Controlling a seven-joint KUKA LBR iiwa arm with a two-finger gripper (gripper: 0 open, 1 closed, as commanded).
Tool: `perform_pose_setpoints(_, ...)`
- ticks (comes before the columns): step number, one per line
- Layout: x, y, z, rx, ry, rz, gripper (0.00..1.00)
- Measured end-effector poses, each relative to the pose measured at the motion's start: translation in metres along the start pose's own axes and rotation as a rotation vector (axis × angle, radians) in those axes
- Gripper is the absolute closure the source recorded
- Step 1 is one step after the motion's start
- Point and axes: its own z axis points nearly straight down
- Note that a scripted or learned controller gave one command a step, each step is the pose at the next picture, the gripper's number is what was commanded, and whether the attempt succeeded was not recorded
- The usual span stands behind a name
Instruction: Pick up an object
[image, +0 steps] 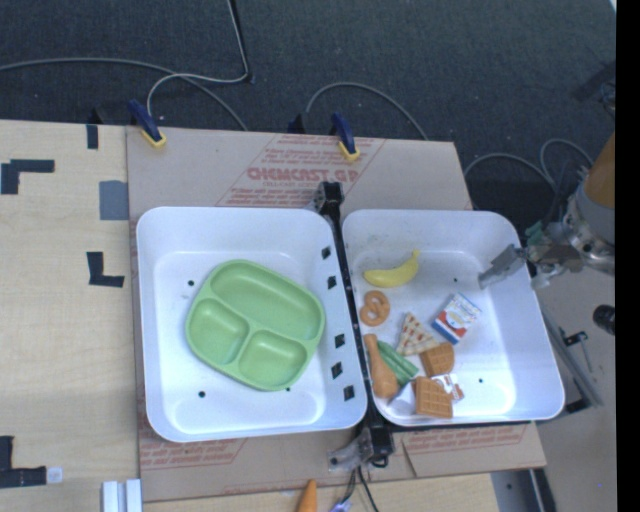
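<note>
A curved yellow banana (392, 270) is lying near the right bin's (520, 400) far-left corner. The gripper (512, 262) is hovering at that bin's right rim, its blurred end giving nothing away.

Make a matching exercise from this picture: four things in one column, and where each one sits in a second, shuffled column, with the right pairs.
Things:
1. green plate
2. banana
3. carrot
4. small carton

Places:
A. right bin, by the centre divider, towards the near edge
B. left bin
C. right bin, towards the far edge
D. right bin, middle, on the arm's side of the other toys

Pairs: 1-B, 2-C, 3-A, 4-D
</note>
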Motion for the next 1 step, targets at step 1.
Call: perform_pose_setpoints(1, 0.0518, -0.0522, 0.0980, 0.004, 0.002, 0.000, 0.00)
